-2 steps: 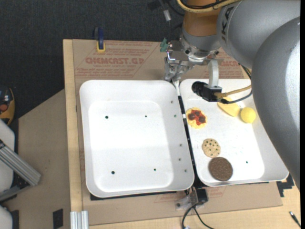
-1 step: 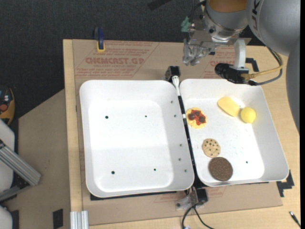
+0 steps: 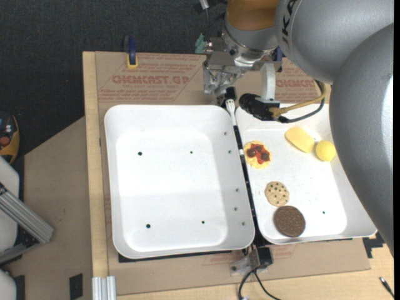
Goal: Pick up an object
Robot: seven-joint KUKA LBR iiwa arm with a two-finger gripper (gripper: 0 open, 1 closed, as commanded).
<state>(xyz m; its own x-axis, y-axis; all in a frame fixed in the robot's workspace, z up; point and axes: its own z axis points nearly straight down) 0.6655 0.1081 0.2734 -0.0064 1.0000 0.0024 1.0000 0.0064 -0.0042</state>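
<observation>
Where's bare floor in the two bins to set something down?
The left bin has bare floor from wall to wall. In the right bin, the toys crowd the middle: pizza, yellow pieces, cracker, dark cookie. Bare floor lies between the cookies and its right wall. The hand hangs beyond both bins' far rims.

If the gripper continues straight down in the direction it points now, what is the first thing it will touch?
Most likely the far end of the ridge where the left bin and right bin meet. The gripper hangs about over it, not over the food pieces. Depth is unclear, so it might land just behind the rims.
</observation>
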